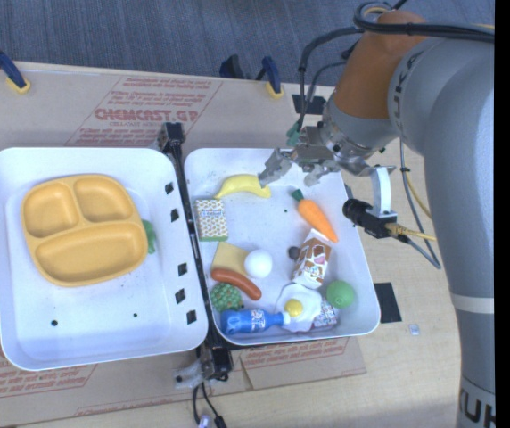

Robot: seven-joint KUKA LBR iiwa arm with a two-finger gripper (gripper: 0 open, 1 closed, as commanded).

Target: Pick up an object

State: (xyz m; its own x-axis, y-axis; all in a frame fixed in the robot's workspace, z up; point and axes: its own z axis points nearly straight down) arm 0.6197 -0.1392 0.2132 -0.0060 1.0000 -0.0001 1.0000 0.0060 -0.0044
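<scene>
My gripper [292,169] hangs open over the far part of the right bin [355,266], nothing between its fingers. One fingertip [271,168] is just right of a yellow banana [241,185]; the other [314,173] is above an orange carrot [316,218]. Nearer the front lie a small milk carton [311,259], a white ball [258,263], a yellow cheese wedge [229,258], a red sausage [235,283], a green lime [341,293], a fried egg [295,309], a blue bottle [250,321] and a patterned cracker box [210,218].
The left bin [5,319] holds a yellow divided plate [83,228] with something green [151,236] at its right edge. A black hinge strip [184,230] runs between the bins. Cables and a white bracket [382,190] hang right of the gripper.
</scene>
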